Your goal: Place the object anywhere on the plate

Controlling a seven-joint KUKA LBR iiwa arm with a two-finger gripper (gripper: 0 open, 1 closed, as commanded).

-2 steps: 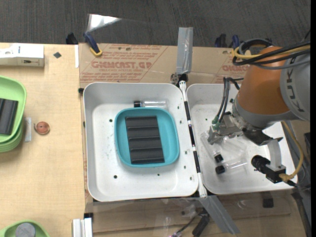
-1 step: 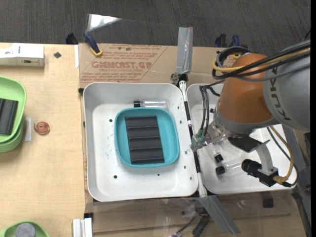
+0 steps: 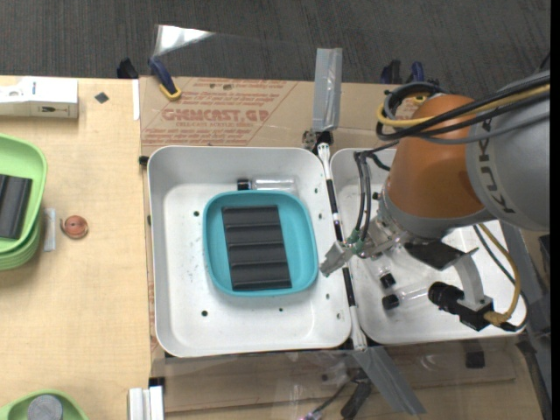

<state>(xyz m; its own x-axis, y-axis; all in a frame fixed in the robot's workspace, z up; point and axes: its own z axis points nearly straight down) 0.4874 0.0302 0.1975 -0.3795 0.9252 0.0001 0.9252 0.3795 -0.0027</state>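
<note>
Camera view looks down on the pale wooden desk (image 3: pixel 79 322) with two shallow white bins on it, side by side. The left white bin (image 3: pixel 175 318) has a teal square plastic plate (image 3: pixel 302 243) sitting roughly in the middle, and on that plate is a dark grey ribbed block (image 3: pixel 256 246), lying flat and pretty much centred. Just past the plate's far edge there's a small clear tube with a black cap (image 3: pixel 260 184) on the bin floor, close to the plate but not on it.

The grey arm with its big orange band (image 3: pixel 433 169) comes in from the right and hangs over the right white bin (image 3: pixel 437 326). The claw (image 3: pixel 372 245) is tucked under the wrist near the divider between the two bins, and honestly I can't tell how it's set, too much of it is hidden and cluttered with cables. A couple of small dark bits (image 3: pixel 387 289) lie on the right bin's floor right by it; can't make out what they are.

Off to the left there's a stack of lime green trays (image 3: pixel 26 169) at the desk's edge, a small reddish round disc (image 3: pixel 75 227) beside it, and a sheet of brown printed cardboard (image 3: pixel 219 112) behind the left bin.
</note>
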